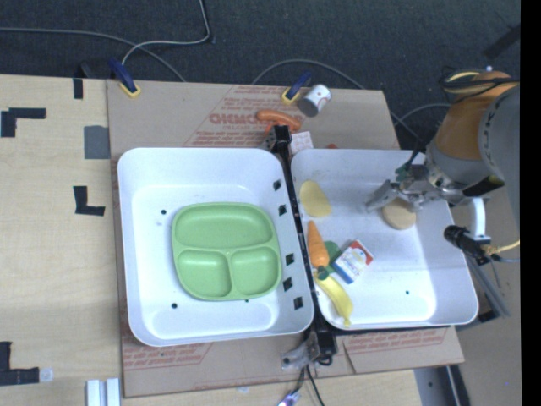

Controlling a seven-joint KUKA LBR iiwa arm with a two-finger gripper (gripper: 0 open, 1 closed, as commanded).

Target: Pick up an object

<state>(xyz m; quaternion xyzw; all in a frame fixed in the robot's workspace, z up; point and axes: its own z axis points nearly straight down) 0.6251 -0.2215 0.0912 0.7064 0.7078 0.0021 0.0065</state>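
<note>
My gripper [397, 196] hangs over the right side of the right bin [423, 307], open, with one grey finger [380, 198] splayed to the left. A tan round object [400, 217] lies on the bin floor just below the fingertips, touching or nearly touching them, not clamped between them. Further left in the same bin lie a pale yellow piece [315, 198], an orange carrot [317, 245], a small green item [331, 250], a white packet with red and blue print [352, 262] and a yellow banana [336, 296].
A green divided plate [226, 250] sits in the left bin [139, 227]. The divider between the bins carries black clips [292, 227]. The bins rest on cardboard [211, 117], with cables and clamps along its far edge. The arm's orange band [461, 129] is at the right.
</note>
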